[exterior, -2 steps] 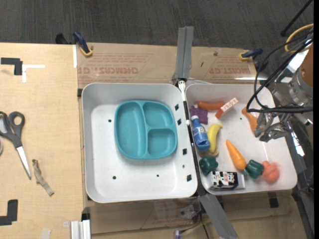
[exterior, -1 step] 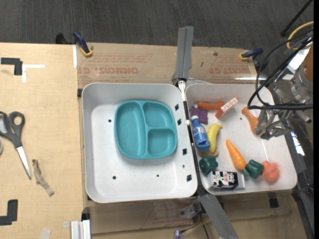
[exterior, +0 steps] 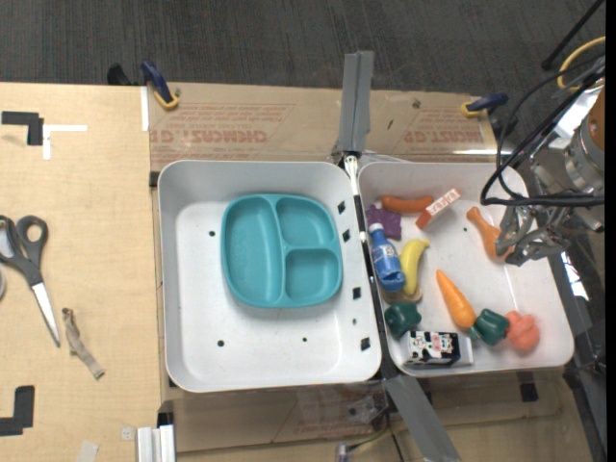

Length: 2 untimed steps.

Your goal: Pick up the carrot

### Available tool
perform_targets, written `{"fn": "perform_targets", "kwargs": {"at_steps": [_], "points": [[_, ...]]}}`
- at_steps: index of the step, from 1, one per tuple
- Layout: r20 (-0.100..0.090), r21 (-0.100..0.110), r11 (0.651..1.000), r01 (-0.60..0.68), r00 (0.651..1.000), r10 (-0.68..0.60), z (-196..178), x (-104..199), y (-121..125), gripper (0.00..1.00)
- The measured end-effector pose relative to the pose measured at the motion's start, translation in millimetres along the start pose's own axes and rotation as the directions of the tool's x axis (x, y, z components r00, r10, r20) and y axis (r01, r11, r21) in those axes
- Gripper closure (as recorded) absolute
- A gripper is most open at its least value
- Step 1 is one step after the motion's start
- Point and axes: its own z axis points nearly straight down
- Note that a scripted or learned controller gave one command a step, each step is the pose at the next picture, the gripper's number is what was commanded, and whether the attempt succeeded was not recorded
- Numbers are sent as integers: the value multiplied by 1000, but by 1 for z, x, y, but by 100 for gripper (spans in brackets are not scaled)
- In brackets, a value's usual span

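Note:
The carrot [exterior: 455,299] lies in the right bin [exterior: 553,354], an orange tapered body whose green top [exterior: 489,326] points to the lower right. My gripper [exterior: 513,243] hangs low over the bin's right side, above and to the right of the carrot and apart from it. A second small orange piece [exterior: 481,224] lies slanted right by the gripper's tip; I cannot tell whether they touch.
Around the carrot lie a banana [exterior: 414,263], a blue bottle [exterior: 387,261], a purple piece [exterior: 380,221], an orange sausage [exterior: 409,203], a pink lump [exterior: 523,330] and a black-and-white box [exterior: 438,346]. The left bin [exterior: 183,354] holds a teal divided plate [exterior: 282,250]. Scissors [exterior: 29,263] lie on the bench.

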Motion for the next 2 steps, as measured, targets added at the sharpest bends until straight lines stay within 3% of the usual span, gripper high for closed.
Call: {"fn": "perform_targets", "kwargs": {"at_steps": [1, 2], "points": [[4, 1, 1000, -4, 1000, 4, -9, -2, -1, 100], [-10, -2, 999, -37, 999, 37, 46, -45, 48, 100]]}}
